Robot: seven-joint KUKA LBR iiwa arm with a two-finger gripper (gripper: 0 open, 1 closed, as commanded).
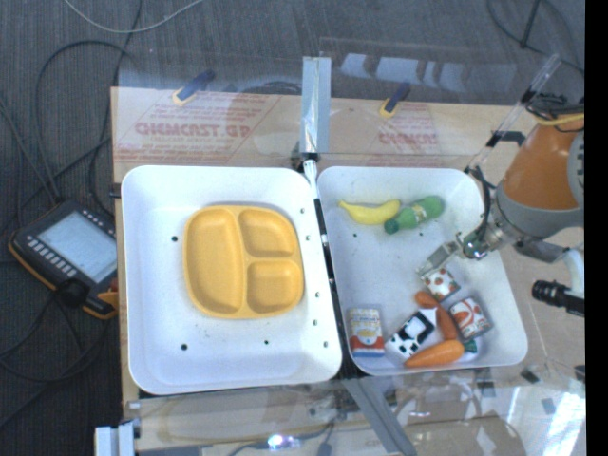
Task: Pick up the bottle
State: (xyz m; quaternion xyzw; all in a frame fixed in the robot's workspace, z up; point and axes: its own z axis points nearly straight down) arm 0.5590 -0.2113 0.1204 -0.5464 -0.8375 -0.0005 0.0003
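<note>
Bottle (pixel 415 213), green with a paler cap end, lies on its side in the far part of the right bin (pixel 494 350), up and to the left of my pincer (pixel 456 248) as the camera shows it. Its long axis runs nearly across the bin, tilted a little, with one end touching or just beside the yellow banana (pixel 370 212) that lies further left along the same line. The pincer hangs low over the bin floor near the right wall, well short of the bottle, with bare white floor between them. I cannot tell from this angle whether it is released or clenched; nothing shows between its tips, so I judge it carries nothing.

Nearer than the pincer, toward the front of the bin, sits a cluster: a small can (pixel 365 331), a black-and-white carton (pixel 413 332), a carrot (pixel 435 353) and other small packages. Those lie away from the line I need. In the left bin rests a yellow divided tray (pixel 244 260).

My judgement: the coming move is a short travel left and away, with the pincer turned to close across the bottle's narrow width, keeping off the banana.
</note>
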